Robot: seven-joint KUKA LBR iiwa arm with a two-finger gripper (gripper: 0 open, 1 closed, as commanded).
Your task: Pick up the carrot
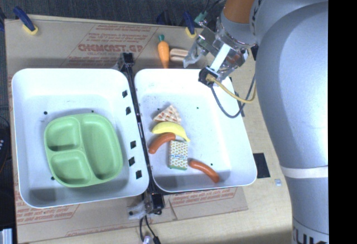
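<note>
**Carrot lies outside the bins as the hand hovers at the right bin's far corner**

Nearest you, along the front of the right-hand shallow white plastic bin (237, 142), lies an orange-red toy sausage (203, 170), and just beside it stands a small green-and-white patterned box (178, 156). A second, curved orange-red sausage (160, 141) touches that box's left side, tucked under a yellow toy banana (170, 130). Just beyond the banana sits a tan waffle-patterned wedge (169, 113). All five items cluster in the left half of that bin.

To your left, the other shallow white plastic bin (28, 92) holds a light green three-compartment plastic tray (83, 149), set toward its front.

Farther back, past the bins' far rims, the small orange toy carrot with a green top (163, 51) rests on the brown cardboard-covered table (106, 42), green end pointing away from you. A pale tan rounded piece (178, 56) lies just to its right, too small for you to identify.

The grey robot arm with the orange band (290, 70) comes in from your right, and its metal two-finger hand (196, 61) hangs above the right bin's far edge, near the carrot but apart from it. You cannot tell from this angle whether the hand is spread or closed; nothing is visible between its fingers.
</note>
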